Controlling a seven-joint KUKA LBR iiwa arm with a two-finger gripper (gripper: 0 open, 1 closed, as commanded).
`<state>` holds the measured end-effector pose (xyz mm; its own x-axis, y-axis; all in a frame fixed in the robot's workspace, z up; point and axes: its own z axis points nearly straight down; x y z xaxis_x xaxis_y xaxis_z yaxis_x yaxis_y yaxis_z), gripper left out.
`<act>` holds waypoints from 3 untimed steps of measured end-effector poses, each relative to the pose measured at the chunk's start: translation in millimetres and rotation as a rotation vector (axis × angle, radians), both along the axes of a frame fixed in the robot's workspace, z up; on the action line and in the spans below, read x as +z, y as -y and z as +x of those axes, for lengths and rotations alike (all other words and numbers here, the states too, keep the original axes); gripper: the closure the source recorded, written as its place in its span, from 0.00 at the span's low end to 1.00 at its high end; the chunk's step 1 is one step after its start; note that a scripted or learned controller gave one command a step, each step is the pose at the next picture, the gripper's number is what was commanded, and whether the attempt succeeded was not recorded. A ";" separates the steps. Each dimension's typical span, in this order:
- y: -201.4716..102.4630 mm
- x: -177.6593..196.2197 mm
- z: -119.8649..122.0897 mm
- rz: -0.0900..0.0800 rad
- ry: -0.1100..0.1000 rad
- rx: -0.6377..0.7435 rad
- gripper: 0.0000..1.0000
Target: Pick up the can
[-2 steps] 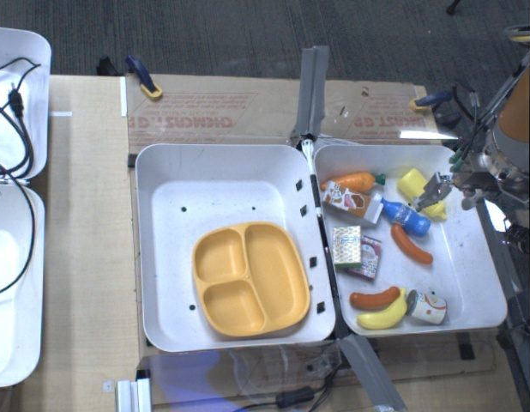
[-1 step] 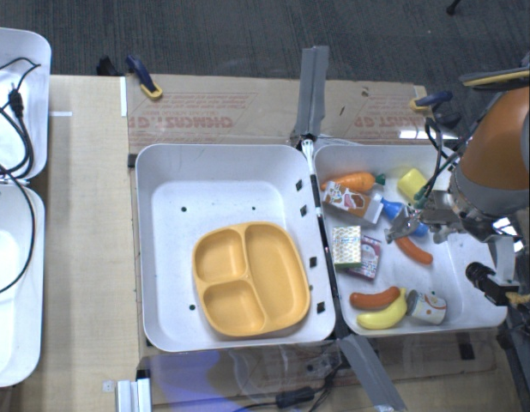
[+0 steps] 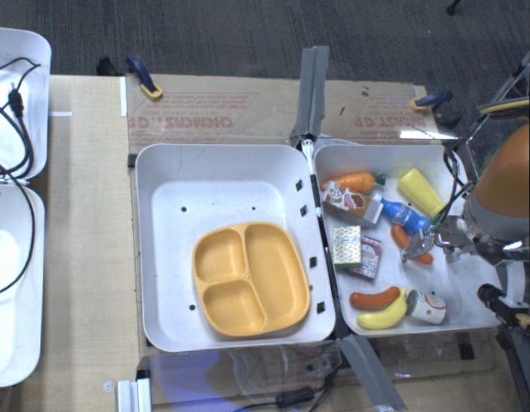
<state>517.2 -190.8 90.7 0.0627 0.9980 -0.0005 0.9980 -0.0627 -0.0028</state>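
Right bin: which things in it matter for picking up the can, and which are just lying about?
For the job: can, gripper, right bin.
Lying about: banana, sausage, carrot, blue bottle, and the yellow tray in the left bin.

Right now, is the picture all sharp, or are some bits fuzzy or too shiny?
In the camera view, the yellow plate and the toys in the right bin look sharp; the arm at the right edge is blurry; the left bin has soft shadows along its walls, no strong glare; the gripper is small and dim.
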 end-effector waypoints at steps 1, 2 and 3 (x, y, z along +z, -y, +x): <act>19.8 23.5 68.8 -0.001 0.003 0.042 0.00; 19.5 1.6 15.0 0.014 0.001 -0.052 0.00; -29.3 0.3 23.0 0.000 0.000 -0.145 0.00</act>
<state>540.3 -161.5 91.0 0.2064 0.9785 0.0000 0.9785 -0.2064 -0.0030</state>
